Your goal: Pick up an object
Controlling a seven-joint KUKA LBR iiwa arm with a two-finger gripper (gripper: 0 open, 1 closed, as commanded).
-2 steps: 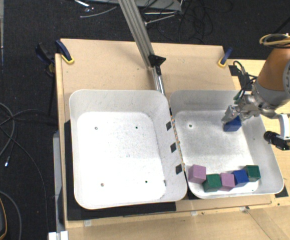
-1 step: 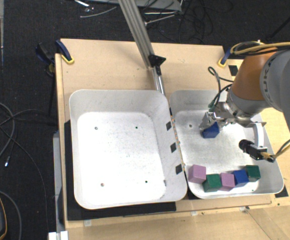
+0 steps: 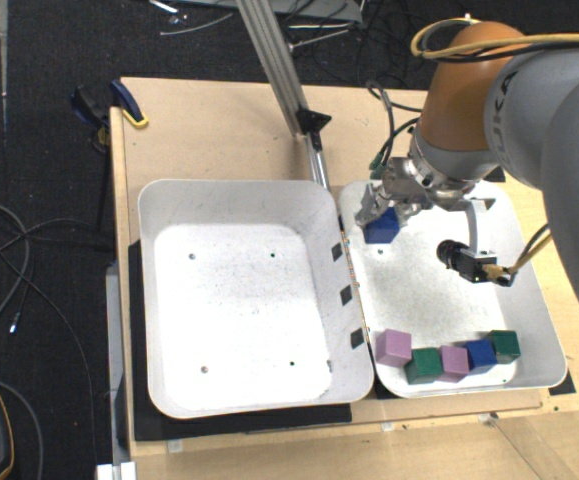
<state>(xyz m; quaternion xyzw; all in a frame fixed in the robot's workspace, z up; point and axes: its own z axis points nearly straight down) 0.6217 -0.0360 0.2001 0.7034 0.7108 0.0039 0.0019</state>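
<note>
A blue and yellow clamp sits at the far left corner of the worktop. Next comes the left bin, white with dark specks on its floor. A metal pole slants down from the top toward the gap between the 2 bins. In the right bin, near its far left corner, the tool hangs under the grey arm and its orange band, closed on a blue cube that sits between its fingers, above the bin floor as far as I can tell. Along the near edge of the right bin lie 5 more cubes in a row: pink cube, green cube, 2nd pink cube, 2nd blue cube, 2nd green cube, each touching or just beside the next.
</note>
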